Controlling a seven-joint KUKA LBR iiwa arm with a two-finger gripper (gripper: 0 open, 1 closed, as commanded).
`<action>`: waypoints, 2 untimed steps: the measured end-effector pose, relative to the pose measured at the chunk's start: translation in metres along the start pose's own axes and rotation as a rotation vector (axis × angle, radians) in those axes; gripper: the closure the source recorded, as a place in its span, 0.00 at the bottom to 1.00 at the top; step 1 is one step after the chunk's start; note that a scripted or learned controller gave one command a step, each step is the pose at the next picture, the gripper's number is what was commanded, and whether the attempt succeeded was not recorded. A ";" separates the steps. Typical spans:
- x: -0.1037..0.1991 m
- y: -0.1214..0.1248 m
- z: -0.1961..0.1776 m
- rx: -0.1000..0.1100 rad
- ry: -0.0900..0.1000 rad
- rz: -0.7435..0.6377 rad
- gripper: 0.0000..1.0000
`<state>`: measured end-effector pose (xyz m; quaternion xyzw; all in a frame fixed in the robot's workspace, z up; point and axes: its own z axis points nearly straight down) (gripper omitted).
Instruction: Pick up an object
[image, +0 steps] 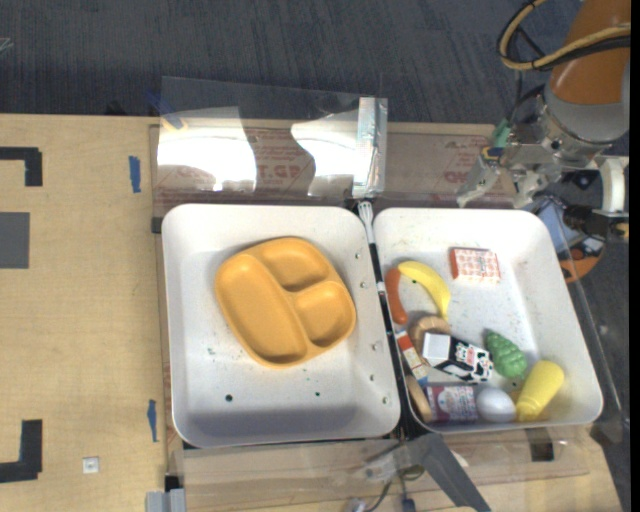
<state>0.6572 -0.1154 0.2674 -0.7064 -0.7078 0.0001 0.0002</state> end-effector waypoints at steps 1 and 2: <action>-0.004 -0.020 0.136 0.009 0.001 0.097 0.00; 0.020 -0.025 0.165 -0.032 -0.007 0.008 0.00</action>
